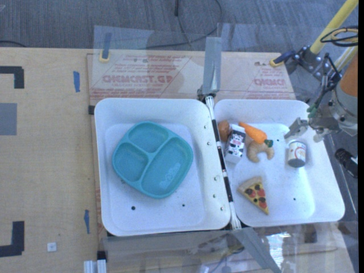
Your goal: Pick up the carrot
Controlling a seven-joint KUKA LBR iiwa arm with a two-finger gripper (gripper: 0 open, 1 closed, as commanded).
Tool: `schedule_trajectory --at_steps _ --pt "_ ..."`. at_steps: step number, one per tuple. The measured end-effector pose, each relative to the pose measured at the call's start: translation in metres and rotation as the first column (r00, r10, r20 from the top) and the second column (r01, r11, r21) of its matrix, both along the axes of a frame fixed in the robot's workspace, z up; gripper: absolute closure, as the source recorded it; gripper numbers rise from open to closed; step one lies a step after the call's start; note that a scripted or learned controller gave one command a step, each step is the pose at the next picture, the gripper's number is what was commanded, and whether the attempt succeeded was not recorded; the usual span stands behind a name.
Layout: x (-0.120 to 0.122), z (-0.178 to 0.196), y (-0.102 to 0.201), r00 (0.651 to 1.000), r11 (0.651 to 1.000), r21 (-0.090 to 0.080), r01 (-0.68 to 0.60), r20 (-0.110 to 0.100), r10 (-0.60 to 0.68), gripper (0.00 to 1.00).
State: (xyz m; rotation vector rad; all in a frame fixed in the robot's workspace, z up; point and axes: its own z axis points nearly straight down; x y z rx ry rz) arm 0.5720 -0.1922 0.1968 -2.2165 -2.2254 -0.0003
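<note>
Carrot, small orange plastic toy, lies in right white bin, touching croissant, milk carton close. Hand near can; grip state unclear. Risk: fingers snag neighbours.

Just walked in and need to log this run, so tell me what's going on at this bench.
A grey robot arm reaches in from the right over the right bin, its claw above the bin's upper right part, near a small can. The carrot it is meant to pick up lies untouched to the claw's left, beside a croissant, a milk carton and a pizza slice. The left bin holds a teal divided plate. Nothing has been lifted.
</note>
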Motion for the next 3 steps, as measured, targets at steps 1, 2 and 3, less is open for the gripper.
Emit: schedule_trajectory --at_steps 1,2,3 --pt "0.025 -0.102 0.049 0.975 0.975 -0.002 -0.222 0.004 0.222 0.0" --pt "0.026 -0.091 0.048 0.976 0.976 -0.004 -0.22 0.008 0.22 1.0" --pt "0.008 -0.012 0.124 0.999 0.999 -0.001 -0.032 0.003 0.032 1.0"
